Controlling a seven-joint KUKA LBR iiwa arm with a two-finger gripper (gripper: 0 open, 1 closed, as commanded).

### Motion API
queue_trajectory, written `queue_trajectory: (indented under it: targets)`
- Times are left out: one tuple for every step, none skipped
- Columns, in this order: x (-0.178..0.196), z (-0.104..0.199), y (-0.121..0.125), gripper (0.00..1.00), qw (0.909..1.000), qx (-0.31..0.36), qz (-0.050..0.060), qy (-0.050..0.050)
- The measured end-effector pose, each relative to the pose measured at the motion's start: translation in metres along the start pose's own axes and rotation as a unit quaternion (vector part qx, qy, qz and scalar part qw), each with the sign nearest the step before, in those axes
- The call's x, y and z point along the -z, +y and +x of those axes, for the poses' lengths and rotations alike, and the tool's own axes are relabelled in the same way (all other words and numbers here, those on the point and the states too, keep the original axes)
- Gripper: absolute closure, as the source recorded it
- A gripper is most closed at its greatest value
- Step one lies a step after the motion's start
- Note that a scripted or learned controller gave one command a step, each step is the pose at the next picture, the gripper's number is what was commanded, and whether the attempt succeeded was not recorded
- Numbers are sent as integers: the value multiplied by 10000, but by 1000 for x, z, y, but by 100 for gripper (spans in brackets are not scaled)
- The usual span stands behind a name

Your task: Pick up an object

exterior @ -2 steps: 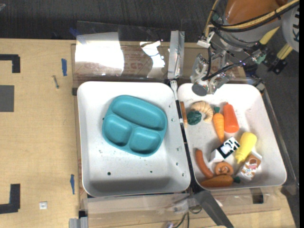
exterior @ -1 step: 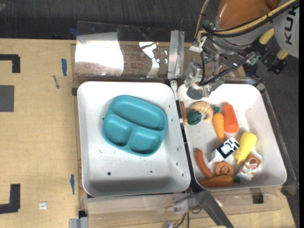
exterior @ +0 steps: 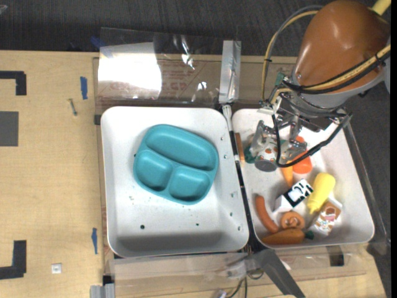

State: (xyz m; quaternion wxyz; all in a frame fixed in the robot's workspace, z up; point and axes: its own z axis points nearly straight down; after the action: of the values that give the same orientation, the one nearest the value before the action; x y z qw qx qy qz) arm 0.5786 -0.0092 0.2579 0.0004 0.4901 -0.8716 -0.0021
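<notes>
- Left bin (exterior: 118,185): a teal divided plate (exterior: 175,162) lies near its middle, three compartments facing up; no lettering legible.
- Right bin (exterior: 356,185): gripper (exterior: 277,143) low over the upper left part; finger state cannot be told.
- Below it: orange sausage (exterior: 265,213); black-and-white block (exterior: 298,192), marking unreadable; yellow bottle (exterior: 319,191); printed white packet (exterior: 328,218), text illegible.

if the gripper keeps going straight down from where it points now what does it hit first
Most likely the small white and orange object lying right under the gripper in the right bin, next to an orange piece. Depth is hard to judge from this slanted view, so that is a guess.
</notes>
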Motion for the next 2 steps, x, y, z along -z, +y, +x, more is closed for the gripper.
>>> queue_trajectory:
  targets:
    - [-34,24,35,100,9954,-953,-2,2]
    - [-73,-58,-10,100,10000,-67,-1,-7]
